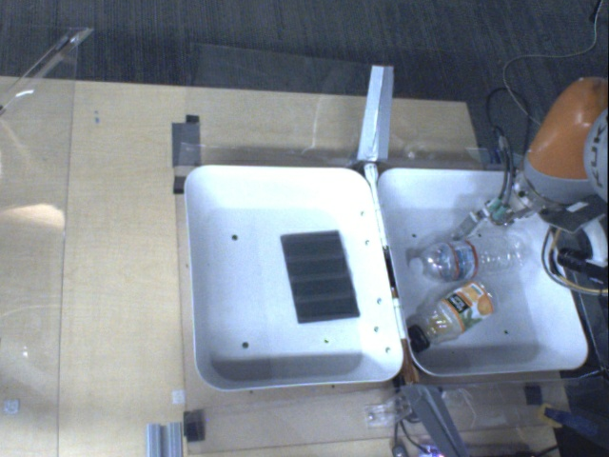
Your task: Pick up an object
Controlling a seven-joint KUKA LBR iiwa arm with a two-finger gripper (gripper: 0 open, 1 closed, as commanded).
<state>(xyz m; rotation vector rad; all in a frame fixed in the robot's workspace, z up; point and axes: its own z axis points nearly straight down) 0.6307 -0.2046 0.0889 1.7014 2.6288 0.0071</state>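
Up at the right bin's far right corner, the two-finger gripper (493,211) hangs low over the white floor, its thin metallic fingers (474,223) slanting down toward the left. How far apart they stand cannot be told at this size, and nothing is seen between them. Behind the gripper the grey arm with its orange band (559,141) reaches in from the right edge, with black cables looping beside it.

Just below and left of the fingertips lies a clear plastic water bottle with a blue label (466,257), on its side across the middle of the shallow white right bin (571,350), near the fingers but apart from them. Nearer the front of the same bin lies a second clear bottle with a yellow-orange label and a black cap (450,317), tilted, its cap close to the bin's left wall.

Beside it, the shallow white left bin (219,255) holds a dark ribbed rectangular pad (320,275) lying flat near its centre. Both bins sit on a pale wooden bench (105,284).
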